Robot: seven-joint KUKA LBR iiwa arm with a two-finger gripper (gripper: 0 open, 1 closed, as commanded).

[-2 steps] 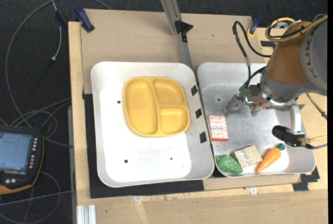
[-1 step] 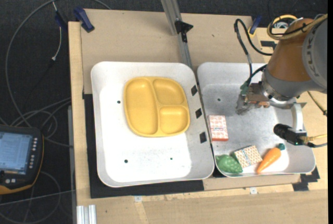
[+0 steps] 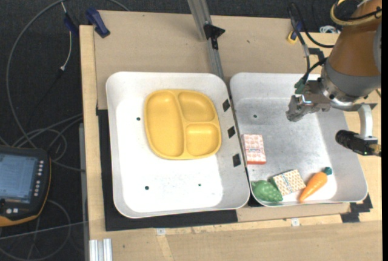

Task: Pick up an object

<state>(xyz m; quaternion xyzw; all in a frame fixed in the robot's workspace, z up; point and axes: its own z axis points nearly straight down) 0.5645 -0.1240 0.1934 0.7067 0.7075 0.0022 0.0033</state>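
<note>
Down at the near rim of the right bin [image 3: 267,87] sit three small items in a row: a green leafy toy [image 3: 267,191] at the left, a patterned little block [image 3: 288,182] touching it, and an orange carrot [image 3: 313,186] just beside that, tilted with its green tip up toward the right. A bit further back, close to the bin's left wall, lies a red-and-white carton [image 3: 254,149], flat on the floor and apart from the other three. Any of these could be the pick, and all four rest on the bin floor right now.

Up over the far right part of the same bin hangs the gripper [image 3: 299,109], well apart from the row of toys and from the carton. Nothing sits between its fingers; how wide the jaws stand, I cannot tell from this angle. Above it, the grey wrist and the orange band [image 3: 357,42] reach in from the right.

Over in the left bin [image 3: 121,132], a yellow divided tray [image 3: 182,123] lies near the middle, three compartments facing up. On the floor at the left, a tablet-like pendant [image 3: 21,184] glows beside loose cables.
</note>
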